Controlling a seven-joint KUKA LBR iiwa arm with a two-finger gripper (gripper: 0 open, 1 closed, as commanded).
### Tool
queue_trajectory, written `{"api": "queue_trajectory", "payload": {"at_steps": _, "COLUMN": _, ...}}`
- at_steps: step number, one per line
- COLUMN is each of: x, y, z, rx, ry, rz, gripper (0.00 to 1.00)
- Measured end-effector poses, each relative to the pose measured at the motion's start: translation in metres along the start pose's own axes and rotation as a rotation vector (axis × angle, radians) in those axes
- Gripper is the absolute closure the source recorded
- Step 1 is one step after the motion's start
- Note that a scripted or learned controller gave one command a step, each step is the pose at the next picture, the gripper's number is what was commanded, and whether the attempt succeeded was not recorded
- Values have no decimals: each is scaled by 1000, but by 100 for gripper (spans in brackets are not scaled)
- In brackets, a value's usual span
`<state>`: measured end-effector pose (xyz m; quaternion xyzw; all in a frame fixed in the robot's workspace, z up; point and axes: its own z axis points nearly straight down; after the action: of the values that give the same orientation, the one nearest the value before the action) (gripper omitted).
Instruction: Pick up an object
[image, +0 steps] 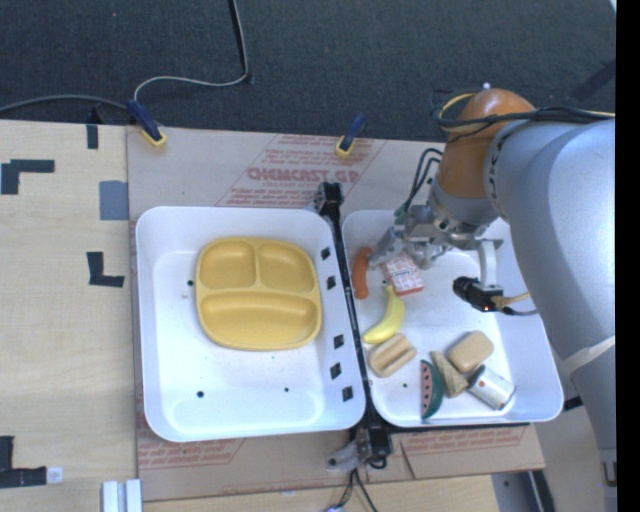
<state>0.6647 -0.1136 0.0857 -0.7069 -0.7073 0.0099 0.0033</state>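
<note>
My gripper (412, 248) is down in the right bin (530, 395), near its far left corner, right over a small red-and-white packet (403, 278). Can't tell from here how it's set. Going by the packet: a carrot (360, 273) lies just left of it, a banana (386, 318) just below, then a bread roll (391, 354) nearer the front. A watermelon slice (430, 388), a tan block (468, 353) and a can (491, 388) sit toward the front right. The left bin (165, 400) holds a yellow tray (258, 293).
</note>
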Motion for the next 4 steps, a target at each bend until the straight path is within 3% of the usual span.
{"api": "queue_trajectory", "payload": {"at_steps": 2, "x": -6, "y": 1, "z": 1, "rx": -5, "ry": 5, "rz": -1, "gripper": 0}}
{"api": "queue_trajectory", "payload": {"at_steps": 3, "x": 6, "y": 0, "z": 0, "rx": -2, "ry": -6, "rz": 3, "gripper": 0}}
{"api": "queue_trajectory", "payload": {"at_steps": 4, "x": 14, "y": 2, "z": -9, "rx": -13, "ry": 6, "rz": 0, "gripper": 100}}
